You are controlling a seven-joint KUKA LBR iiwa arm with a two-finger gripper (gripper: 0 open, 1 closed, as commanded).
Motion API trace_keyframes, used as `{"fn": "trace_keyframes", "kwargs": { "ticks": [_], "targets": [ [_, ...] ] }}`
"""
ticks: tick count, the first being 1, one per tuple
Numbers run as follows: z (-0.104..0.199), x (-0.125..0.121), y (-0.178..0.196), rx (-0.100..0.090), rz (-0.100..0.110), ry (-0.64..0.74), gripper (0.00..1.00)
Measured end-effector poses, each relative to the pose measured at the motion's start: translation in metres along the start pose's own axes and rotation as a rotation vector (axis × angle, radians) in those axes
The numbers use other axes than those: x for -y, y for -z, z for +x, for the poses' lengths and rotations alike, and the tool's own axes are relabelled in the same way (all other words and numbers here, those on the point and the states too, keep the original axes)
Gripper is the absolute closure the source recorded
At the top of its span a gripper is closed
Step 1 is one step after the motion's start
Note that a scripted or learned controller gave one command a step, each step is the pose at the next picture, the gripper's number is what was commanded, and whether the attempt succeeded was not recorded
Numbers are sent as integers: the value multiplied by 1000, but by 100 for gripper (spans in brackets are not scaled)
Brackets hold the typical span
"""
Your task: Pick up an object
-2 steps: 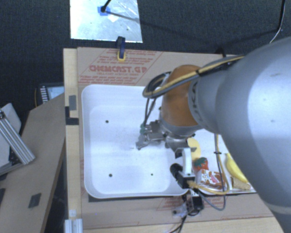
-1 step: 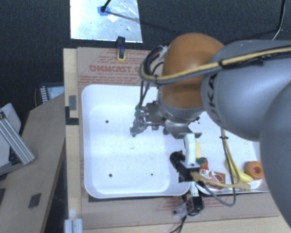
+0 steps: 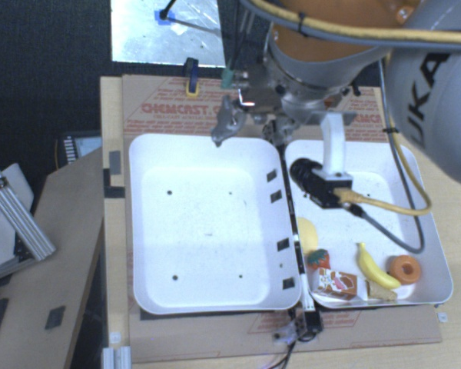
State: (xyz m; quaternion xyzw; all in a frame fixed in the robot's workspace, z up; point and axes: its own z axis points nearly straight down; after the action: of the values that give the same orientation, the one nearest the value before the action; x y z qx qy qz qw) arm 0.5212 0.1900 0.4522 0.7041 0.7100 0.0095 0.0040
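Note:
My gripper [image 3: 251, 129] hangs over the back rim where the two bins meet, and nothing shows between its spread fingers. One fingertip [image 3: 221, 131] is above the left bin's far edge, the other by the divider. Several small objects lie in the right bin's [image 3: 434, 244] front corner, well in front of the gripper: a yellow banana [image 3: 373, 267], an orange ring [image 3: 404, 269], a small orange and white box [image 3: 336, 283], a red strawberry-like piece [image 3: 317, 258] and a pale yellow piece [image 3: 307, 233].
The left bin [image 3: 207, 229] has a bare white floor. A black device on a white bracket [image 3: 316, 183] with a yellow cable hangs over the right bin's back half. The arm's grey and orange body fills the top right. Cardboard lies under both bins.

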Motion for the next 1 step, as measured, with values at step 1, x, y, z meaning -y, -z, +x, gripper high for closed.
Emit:
{"fn": "trace_keyframes", "kwargs": {
  "ticks": [1],
  "targets": [
    [-1,1,1,7,15,4,100]
  ]
}}
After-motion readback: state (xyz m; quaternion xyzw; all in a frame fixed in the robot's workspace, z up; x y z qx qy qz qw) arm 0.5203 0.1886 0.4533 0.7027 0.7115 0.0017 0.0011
